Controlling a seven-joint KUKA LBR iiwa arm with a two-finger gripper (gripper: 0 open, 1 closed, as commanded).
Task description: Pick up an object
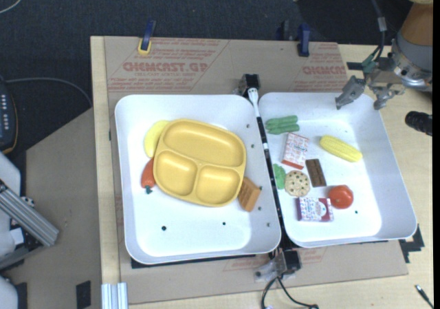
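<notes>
The gripper (pixel 366 96) hangs open and empty over the right bin (pixel 392 170), at its 1 o'clock corner. The yellow corn cob (pixel 340 148) lies toward 7 o'clock from it, long axis 10-to-4.

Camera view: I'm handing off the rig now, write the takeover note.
Gripper: open, holding nothing, above the right bin's far edge.
Right bin: corn, tomato, green pod, cookie, chocolate bar, two small packets.
Left bin: yellow tray lying over a banana and a red-orange piece; brown piece by its near right corner.
Done: nothing picked.
Left: descend, grasp an object, lift. Corn is nearest.
</notes>
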